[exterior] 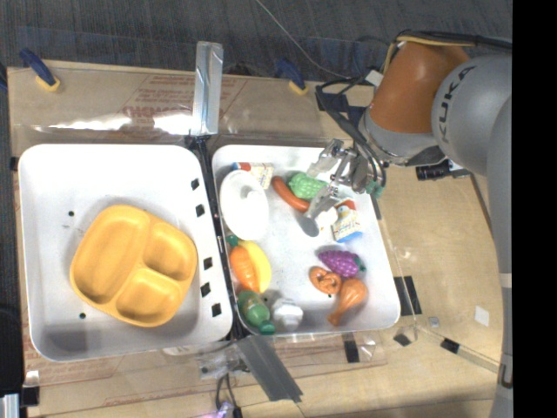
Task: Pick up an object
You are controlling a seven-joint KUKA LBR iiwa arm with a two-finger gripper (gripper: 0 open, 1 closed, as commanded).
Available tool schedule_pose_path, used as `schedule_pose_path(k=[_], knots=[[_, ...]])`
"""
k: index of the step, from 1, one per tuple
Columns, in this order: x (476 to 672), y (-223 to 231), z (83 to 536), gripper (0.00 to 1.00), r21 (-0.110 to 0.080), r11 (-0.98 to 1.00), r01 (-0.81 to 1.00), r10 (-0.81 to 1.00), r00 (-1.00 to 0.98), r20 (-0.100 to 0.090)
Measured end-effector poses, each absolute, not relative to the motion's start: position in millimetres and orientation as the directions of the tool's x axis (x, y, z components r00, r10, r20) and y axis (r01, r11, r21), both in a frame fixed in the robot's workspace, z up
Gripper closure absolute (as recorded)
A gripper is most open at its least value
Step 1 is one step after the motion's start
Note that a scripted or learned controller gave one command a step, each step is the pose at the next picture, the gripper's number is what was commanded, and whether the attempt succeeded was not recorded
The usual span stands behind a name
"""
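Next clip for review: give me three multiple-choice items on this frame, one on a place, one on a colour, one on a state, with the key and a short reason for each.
1. Where does the yellow divided tray lie?
A. Left bin
B. Right bin
C. On the bench outside the bins

2. What colour is the toy grape bunch?
A. Purple
B. Blue
C. White

3. How does the gripper stand?
A. Parked outside the bins
B. Over the left bin
C. Down in the right bin, among the toys

Key: 1 A, the tray lies alone in the left bin. 2 A, the grapes are purple. 3 C, it reaches into the right bin near the white bowl.
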State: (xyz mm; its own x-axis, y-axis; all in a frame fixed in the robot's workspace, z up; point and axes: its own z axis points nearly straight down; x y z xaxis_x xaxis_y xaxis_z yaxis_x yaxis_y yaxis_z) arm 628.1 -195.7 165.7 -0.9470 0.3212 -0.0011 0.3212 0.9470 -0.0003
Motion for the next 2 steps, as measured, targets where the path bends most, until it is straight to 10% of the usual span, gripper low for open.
schedule_pose_path(k=[1, 2], knots=[[610.6, -191, 91, 0.00, 0.000, 0.953, 0.302, 0.302, -0.953, 0.004], [649.6, -123, 99, 0.00, -0.012, 0.982, 0.186, 0.186, -0.982, -0.016]])
